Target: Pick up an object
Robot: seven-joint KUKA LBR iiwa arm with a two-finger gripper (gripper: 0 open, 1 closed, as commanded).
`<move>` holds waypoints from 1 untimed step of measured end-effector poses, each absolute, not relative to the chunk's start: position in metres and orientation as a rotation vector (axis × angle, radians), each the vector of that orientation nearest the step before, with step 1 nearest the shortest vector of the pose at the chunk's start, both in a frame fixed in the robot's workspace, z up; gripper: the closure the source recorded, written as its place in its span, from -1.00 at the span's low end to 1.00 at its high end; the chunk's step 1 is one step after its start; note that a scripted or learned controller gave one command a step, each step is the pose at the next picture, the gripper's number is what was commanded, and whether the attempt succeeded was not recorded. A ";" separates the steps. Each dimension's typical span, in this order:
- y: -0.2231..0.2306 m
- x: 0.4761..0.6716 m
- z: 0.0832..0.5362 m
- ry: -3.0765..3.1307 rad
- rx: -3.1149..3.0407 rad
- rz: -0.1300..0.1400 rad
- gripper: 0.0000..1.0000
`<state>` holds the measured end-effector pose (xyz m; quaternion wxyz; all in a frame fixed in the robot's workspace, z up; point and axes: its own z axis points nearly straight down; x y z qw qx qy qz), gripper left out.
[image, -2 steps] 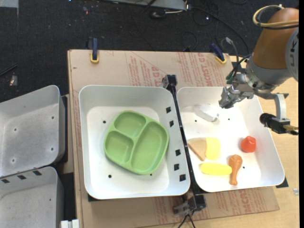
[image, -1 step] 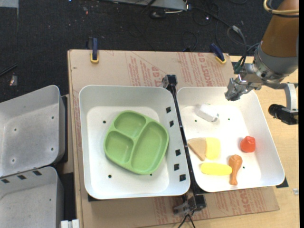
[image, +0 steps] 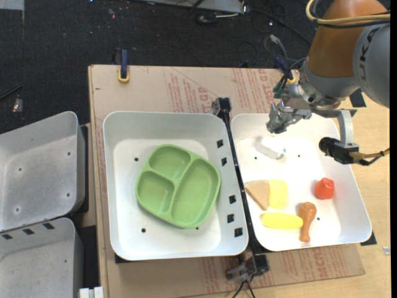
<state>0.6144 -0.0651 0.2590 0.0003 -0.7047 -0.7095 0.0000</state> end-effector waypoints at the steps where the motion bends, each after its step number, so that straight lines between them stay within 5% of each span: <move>1: -0.021 0.631 0.257 -2.229 -2.218 -0.003 1.00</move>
